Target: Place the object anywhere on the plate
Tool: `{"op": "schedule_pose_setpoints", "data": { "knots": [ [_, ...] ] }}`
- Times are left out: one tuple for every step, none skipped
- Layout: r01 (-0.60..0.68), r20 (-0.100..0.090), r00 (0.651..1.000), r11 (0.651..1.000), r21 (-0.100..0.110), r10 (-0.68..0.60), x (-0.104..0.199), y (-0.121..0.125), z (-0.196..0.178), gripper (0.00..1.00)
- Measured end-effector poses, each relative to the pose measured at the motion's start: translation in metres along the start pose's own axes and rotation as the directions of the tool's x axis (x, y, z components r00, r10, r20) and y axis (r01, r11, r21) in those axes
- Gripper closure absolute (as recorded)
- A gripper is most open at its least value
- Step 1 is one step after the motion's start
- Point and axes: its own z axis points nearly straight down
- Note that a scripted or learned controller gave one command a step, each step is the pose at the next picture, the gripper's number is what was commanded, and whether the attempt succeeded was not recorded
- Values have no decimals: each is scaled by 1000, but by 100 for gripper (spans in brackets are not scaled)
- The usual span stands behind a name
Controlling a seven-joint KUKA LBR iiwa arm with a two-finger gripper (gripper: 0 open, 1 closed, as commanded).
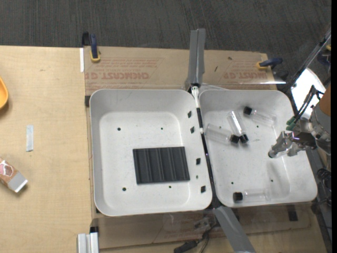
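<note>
A black ribbed plate [160, 165] lies flat on the floor of the left bin [105, 141]. Several clear tubes with black caps lie in the right bin [295, 191]. One tube [256, 114] rests near the back, two tubes [233, 124] lie close together near the bin's middle, and one tube [250, 196] lies at the front. My gripper [275, 152] hangs over the right side of the right bin, apart from all the tubes. I see nothing held in it.
A grey divider post [197, 57] stands behind the seam between the bins. Clamps [92, 47] hold the cardboard backing. On the wooden bench at left lie a small grey strip [29, 138] and a wrapped item [11, 176].
</note>
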Motion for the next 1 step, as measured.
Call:
{"op": "schedule_pose_setpoints", "data": {
  "knots": [
    [78,-1,997,997,1,-78,65,3,8,100]
  ]
}}
